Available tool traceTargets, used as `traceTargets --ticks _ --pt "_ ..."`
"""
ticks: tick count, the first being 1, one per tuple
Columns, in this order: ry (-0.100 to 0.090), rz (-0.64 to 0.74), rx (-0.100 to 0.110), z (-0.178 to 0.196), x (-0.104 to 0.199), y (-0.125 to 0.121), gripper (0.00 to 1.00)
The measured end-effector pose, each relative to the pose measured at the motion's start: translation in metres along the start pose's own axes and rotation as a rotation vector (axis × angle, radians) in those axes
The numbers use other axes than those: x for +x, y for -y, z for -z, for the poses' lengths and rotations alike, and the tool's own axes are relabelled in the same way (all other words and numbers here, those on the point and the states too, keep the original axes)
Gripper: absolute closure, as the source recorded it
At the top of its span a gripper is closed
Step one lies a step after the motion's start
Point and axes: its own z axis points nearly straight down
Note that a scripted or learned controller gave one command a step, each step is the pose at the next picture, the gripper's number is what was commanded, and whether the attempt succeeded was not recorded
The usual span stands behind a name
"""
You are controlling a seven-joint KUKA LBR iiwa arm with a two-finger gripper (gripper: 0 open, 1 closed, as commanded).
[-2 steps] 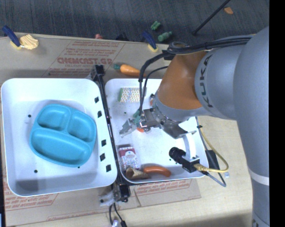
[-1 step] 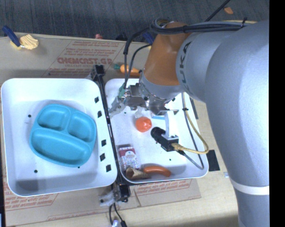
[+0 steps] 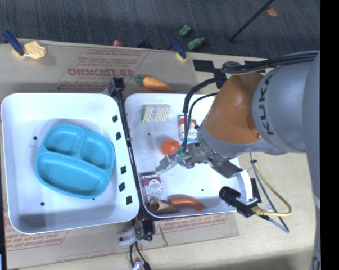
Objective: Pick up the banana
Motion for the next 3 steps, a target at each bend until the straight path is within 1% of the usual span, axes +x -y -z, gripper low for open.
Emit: traceTargets --ticks 1,2,3 --pt "0.000 -0.165 -0.001 0.000 0.048 -0.045 0.00" --pt "0.000 -0.477 -0.001 0.007 0.048 -0.088 0.00" --pt "-0.001 -0.610 0.002 -0.068 -0.114 -0.032 0.00"
